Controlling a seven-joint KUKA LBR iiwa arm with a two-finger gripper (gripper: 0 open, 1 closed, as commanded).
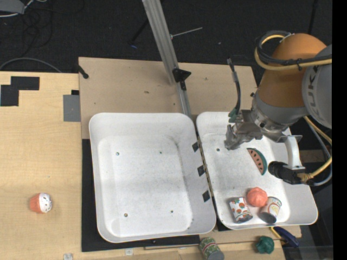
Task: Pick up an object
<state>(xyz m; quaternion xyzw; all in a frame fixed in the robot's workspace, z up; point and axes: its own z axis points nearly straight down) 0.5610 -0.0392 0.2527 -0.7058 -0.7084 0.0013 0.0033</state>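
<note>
In the right bin (217, 124) lie a watermelon-slice toy (257, 159), an orange-red ball (257, 196), a small printed can (239, 209) and a tin with a red label (271, 209). My gripper (233, 140) hangs over the upper middle of this bin, left of the watermelon slice and well above the cluster at the near edge. The grey arm and its orange band (293, 50) fill the space behind it. Nothing shows between the fingers.
The left bin (103, 124) lies beside the right one, joined by black clips (198, 169). A metal rail (162, 37) slants across the back of the bench. An orange-and-white ball (40, 203) rests on the wood at left. A green object (264, 245) and a small can (207, 247) sit at the front edge.
</note>
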